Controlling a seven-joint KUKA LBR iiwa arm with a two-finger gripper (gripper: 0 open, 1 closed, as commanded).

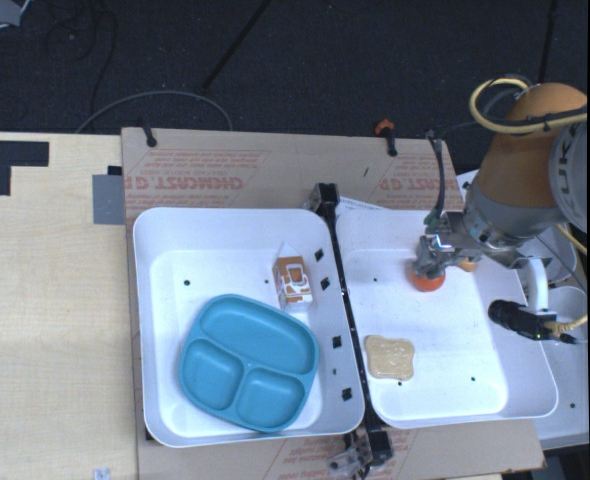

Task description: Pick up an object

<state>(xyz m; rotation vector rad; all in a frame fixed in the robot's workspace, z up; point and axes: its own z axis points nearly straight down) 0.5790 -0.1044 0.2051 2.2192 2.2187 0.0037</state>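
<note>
Orange object (429, 280), small and round, sits right of centre in the frame, in the right bin (475, 408), directly under the gripper (433, 259), which touches its top (how wide the pincer stands I cannot tell). Below lies a tan flat piece (389, 357), apart. Lower left, the other bin (155, 268) holds a blue tray (248, 362) and a small carton (293, 281); nothing crowds the approach.

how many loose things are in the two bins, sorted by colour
blue: 1, the divided plate in the left bin
orange and white: 1, the small packet in the left bin
orange: 1, the small round object under the tool in the right bin
tan: 1, the flat piece in the right bin
total: 4
</note>
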